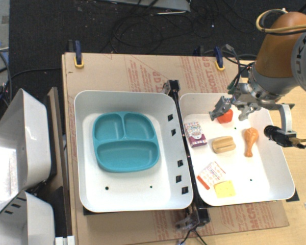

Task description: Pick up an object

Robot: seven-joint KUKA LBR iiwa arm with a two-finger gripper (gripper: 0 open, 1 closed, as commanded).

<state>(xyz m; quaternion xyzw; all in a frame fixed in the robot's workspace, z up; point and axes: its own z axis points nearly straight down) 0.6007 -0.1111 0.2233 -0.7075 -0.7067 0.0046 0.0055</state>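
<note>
Above right bin [288, 185], gripper [233, 108] spread open, empty, straddling small red object [225, 117] near back wall.
Risk: closing off-centre, nudging it against wall, slipping from fingers [219, 107].

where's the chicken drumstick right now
The drumstick lies in the right bin, toward its right side, just right of the hot dog bun and below the tool.

Teal divided plate [126, 141] in white left bin [86, 152]. In white right bin [275, 182]: orange-red piece [225, 117], tan bun [224, 145], orange-brown drumstick [250, 140], yellow block [224, 189], purple-and-white carton [195, 134], white card with red print [210, 174].
</note>
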